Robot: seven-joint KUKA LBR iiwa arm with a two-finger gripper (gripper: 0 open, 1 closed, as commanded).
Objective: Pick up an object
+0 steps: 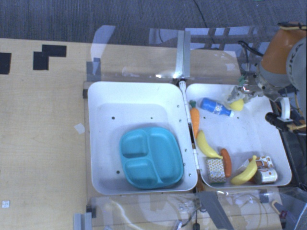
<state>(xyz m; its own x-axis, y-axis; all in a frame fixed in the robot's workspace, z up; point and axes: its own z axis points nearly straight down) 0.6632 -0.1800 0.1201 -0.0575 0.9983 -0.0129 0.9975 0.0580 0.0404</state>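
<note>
1. The left bin (100,128) is holding a teal divided plate (151,157), which is lying flat toward the near side with its three compartments facing up.
2. A metal divider (183,56) is standing behind the seam where the two bins are meeting.
3. In the right bin (259,133), an orange carrot (194,121) is lying along the left wall, just beside the seam.
4. A blue and white bottle (214,107) is lying on its side toward the far wall, its cap end pointing at the carrot's top.
5. A banana (207,146) is lying below the carrot, curving toward the near corner.
6. A small patterned box (216,170) is sitting at the near wall, touching a reddish sausage-shaped piece (226,161) beside it.
7. A second banana (245,172) is resting against the near wall, next to a small packaged item (265,169) with a dark end.
8. A small yellow object (236,104), rounded and lemon-like, is sitting just beside the bottle's right end, at the far right of this bin.
9. The gripper (242,94) is hovering right over that yellow object, and the fingers are too blurred to tell whether they are apart or closed on it.
10. The arm (283,51), with its orange band, is reaching in from the right edge.
</note>
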